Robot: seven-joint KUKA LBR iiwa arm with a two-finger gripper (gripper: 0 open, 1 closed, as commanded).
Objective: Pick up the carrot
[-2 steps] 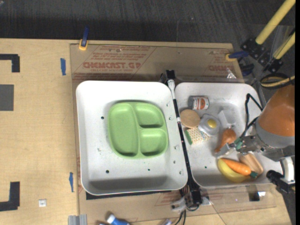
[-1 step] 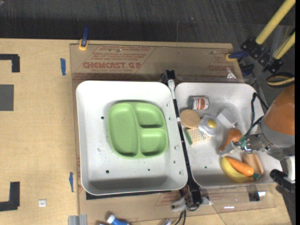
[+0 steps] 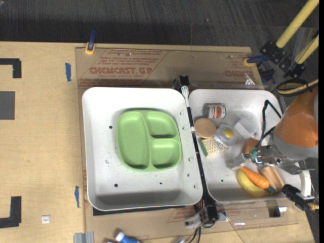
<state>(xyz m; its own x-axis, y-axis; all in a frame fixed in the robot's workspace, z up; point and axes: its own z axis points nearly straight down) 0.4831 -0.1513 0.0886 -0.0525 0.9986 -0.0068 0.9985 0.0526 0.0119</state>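
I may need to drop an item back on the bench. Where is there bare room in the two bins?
Left white bin: bare floor rings the green divided plate, widest along its left and front walls. Right white bin: crowded from the small can to the orange carrot and yellow banana; a bare patch lies front-left.

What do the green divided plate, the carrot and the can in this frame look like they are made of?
Green divided plate: likely plastic, with a uniform matte colour and soft moulded compartment edges. Carrot: probably a plastic toy, smooth and evenly orange, lying against the banana. Can: seems to be metal with a printed red label, though it is too small to be sure.
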